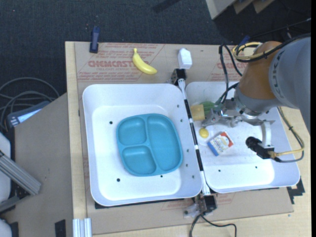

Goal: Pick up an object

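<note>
In the right bin (247, 179) lie a tan block (197, 112), a green item (208, 105), a small yellow ball (203, 132) and a white packet with blue and red print (220, 143). My gripper (217, 114) hangs low over the bin's back left part, right beside the green item and just above the packet. The arm's grey and orange wrist (259, 80) covers the bin's back right. Whether the gripper touches the green item cannot be made out.
The left bin (98, 132) holds a blue divided plate (148, 143). On the bench behind the bins lie a yellow banana (143, 63), a white block (185, 58) and a blue clip (94, 38). A black plug with a yellow cable (257, 146) hangs over the right bin.
</note>
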`<action>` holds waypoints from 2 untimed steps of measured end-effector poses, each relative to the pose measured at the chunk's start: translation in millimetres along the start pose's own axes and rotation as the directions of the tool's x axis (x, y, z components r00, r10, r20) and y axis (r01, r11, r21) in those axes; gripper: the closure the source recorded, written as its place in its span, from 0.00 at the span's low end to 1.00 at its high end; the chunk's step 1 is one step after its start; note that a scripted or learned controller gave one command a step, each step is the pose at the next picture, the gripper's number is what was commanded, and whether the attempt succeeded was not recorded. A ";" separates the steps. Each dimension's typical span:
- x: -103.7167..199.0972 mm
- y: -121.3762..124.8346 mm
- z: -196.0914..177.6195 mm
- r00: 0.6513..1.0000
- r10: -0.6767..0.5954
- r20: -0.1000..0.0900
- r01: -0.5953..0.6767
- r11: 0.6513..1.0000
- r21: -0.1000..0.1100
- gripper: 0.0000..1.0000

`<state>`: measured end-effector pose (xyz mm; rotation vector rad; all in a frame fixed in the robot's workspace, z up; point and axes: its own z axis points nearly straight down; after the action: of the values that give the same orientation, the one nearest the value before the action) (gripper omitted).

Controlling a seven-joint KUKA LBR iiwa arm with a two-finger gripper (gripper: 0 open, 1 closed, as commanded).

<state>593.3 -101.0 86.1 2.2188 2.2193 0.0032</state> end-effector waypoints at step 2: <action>2.3 -63.2 -0.1 1.000 0.001 0.000 -0.001 1.000 0.001 0.00</action>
<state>530.2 -98.8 85.9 2.2206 2.2181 0.0023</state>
